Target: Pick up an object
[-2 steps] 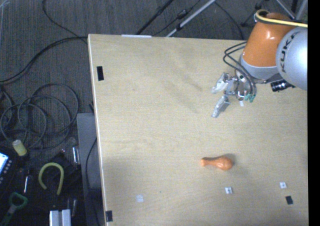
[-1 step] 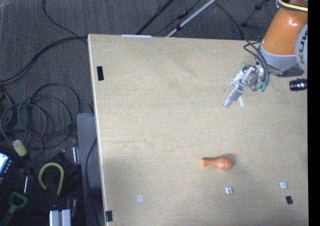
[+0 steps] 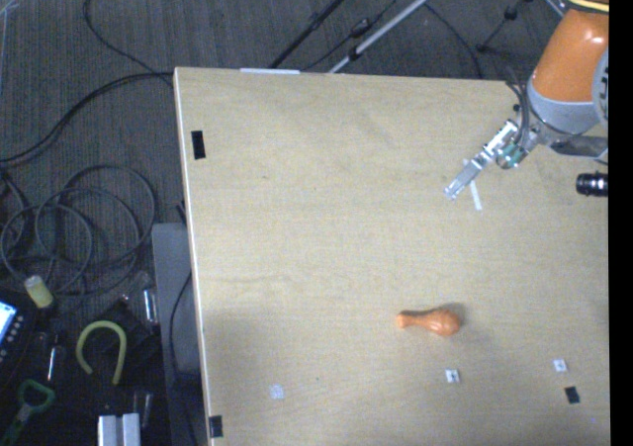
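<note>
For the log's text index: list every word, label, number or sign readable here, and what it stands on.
No readable text.
Small white square tags on the pale wooden bench top: too small to read.
Black rectangular markers on the bench top: plain, no characters visible.
Orange pear-shaped object: no marking visible.
Grey arm's two-finger gripper: no label legible.

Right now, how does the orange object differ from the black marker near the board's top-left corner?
The orange object is rounded with a narrow neck pointing left; the black marker is a flat upright rectangle. The orange object lies low and right of centre on the board; the marker sits near its upper-left corner. The object looks like a loose, solid thing; the marker looks like a mark on the surface. Both are apart from the hand.
</note>
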